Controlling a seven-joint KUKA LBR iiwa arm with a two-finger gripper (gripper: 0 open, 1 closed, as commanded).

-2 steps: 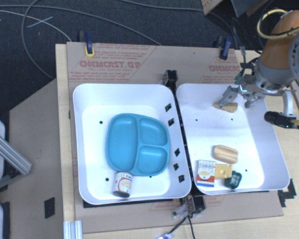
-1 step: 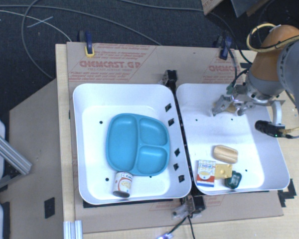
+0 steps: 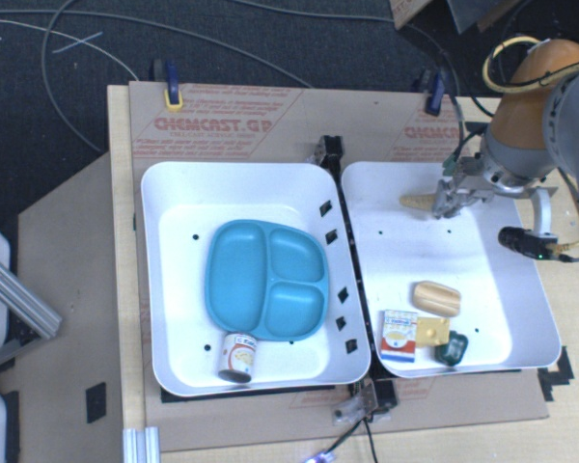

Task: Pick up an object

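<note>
Camera view from above shows two white bins side by side on the surface [image 3: 270,114]. The arm [image 3: 526,114] comes in from the right, and its end effector [image 3: 447,204] is low at the back of the right bin [image 3: 521,287]. It sits right at a small tan thing [image 3: 417,201] that lies flat by the back wall. I cannot tell if the two are touching, and I cannot tell if the end effector is spread or pressed together, because it is small and dark here.

Nothing looks lifted yet. I think the pick is just starting, so the grab and the lift are left to do.

More things lie at the front of the right bin, well apart from the end effector. One is a tan bread roll [image 3: 436,298]. Close to it are a small white and red box [image 3: 399,335], a yellow block [image 3: 431,332] and a dark green thing [image 3: 453,348], all bunched together.

The left bin [image 3: 174,258] holds a big blue tray [image 3: 266,280] with three parts. A little can [image 3: 237,357] lies just by its front edge.

The tan thing is close to the bin wall. I think that wall could get in the way of a good grip.
</note>
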